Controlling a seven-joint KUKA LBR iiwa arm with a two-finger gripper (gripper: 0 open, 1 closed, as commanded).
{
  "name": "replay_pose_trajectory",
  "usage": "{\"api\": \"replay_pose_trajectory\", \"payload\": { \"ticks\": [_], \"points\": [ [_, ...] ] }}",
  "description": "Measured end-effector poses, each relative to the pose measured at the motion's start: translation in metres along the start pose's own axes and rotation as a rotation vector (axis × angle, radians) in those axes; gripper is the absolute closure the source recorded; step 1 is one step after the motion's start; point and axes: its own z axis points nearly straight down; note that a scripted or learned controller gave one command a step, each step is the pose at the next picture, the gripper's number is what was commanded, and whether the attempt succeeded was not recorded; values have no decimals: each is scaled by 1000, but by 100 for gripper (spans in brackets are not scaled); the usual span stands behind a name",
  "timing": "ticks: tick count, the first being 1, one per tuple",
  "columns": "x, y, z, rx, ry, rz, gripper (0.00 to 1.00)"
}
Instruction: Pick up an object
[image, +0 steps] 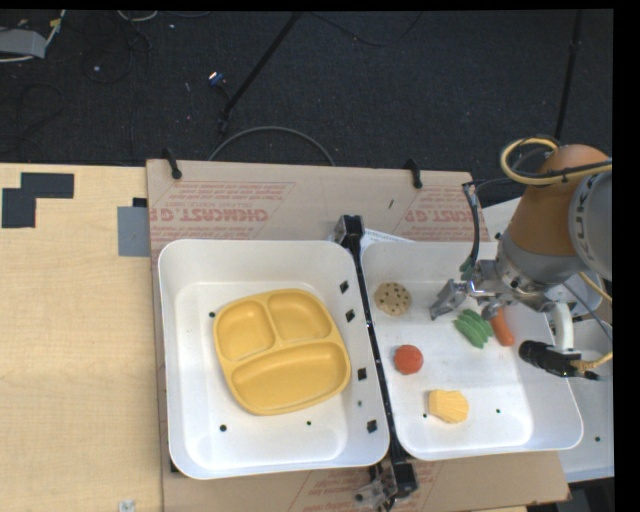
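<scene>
Nearest to the camera lies a yellow wedge-shaped piece (448, 405) at the front of the right bin (545, 428). Behind it sits a red round object (407, 359), and further back a brown cookie with dark dots (392, 297), close to the divider between the bins. The left bin (190, 300) holds a yellow divided plate (282, 350), tilted a little in its frame.

From the right side the grey arm reaches in, and its gripper (462, 297) is low over the back of the right bin — the metal fingers (446, 300) are spread apart with nothing between them. A green object (471, 329) lies just beside the fingers, and an orange piece (502, 329) is touching or almost touching it on the right.
</scene>
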Motion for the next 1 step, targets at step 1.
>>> {"api": "replay_pose_trajectory", "payload": {
  "ticks": [1],
  "points": [
    [-1, 3, 31, -13, -6, -1, 0]
  ]
}}
